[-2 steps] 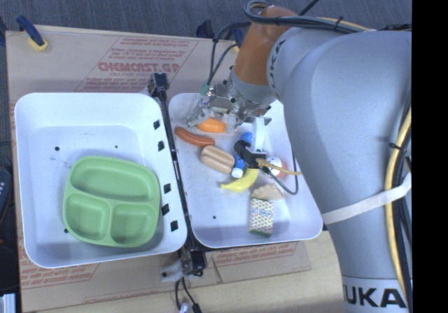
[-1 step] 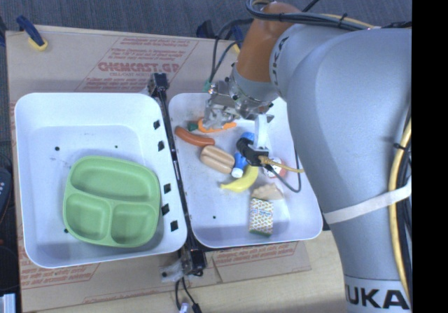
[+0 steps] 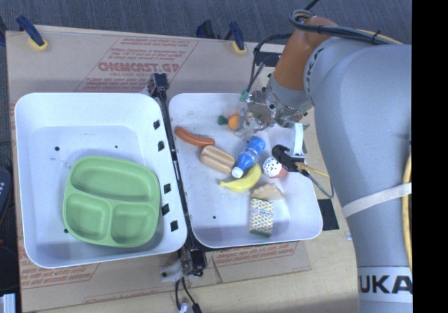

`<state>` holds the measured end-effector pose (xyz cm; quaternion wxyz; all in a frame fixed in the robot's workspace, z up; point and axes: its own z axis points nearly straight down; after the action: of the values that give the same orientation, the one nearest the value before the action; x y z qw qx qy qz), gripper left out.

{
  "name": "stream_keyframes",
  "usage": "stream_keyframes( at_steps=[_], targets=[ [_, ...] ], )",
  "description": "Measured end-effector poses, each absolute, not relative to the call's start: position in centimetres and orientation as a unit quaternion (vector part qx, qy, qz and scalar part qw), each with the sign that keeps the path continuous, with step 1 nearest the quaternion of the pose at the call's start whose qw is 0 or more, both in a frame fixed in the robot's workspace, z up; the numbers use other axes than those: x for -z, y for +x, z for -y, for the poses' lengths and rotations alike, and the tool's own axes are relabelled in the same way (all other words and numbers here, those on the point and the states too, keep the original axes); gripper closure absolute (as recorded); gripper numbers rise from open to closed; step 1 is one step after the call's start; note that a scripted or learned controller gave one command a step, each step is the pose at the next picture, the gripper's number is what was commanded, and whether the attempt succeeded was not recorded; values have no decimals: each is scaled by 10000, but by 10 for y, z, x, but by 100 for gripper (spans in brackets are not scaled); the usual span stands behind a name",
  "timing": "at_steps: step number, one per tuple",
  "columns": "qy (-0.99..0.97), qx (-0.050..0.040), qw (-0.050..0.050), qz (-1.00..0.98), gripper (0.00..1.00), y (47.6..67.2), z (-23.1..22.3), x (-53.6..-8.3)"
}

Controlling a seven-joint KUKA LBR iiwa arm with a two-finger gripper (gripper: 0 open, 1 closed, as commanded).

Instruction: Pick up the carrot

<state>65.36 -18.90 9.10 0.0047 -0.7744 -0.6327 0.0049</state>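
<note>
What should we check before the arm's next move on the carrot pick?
1. Target found: small orange carrot with green top lies near the far edge of the right white bin: ok.
2. Hand near target: just right of the carrot: ok.
3. Carrot between the fingers: cannot tell.
4. Clutter: blue-and-white plastic bottle sits close below the hand: not ok.
5. Red sausage apart from the carrot: ok.
6. Left white bin holds the green divided plate, away from the pick: ok.
</note>
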Motion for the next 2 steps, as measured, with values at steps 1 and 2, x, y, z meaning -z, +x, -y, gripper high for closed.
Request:
stream_keyframes(
  at_steps=[1,2],
  targets=[
    [-7741,-49,49,6330,0,654,188,-91],
    [-8761,-121,96,4819,0,650,166,-87]
  ],
)
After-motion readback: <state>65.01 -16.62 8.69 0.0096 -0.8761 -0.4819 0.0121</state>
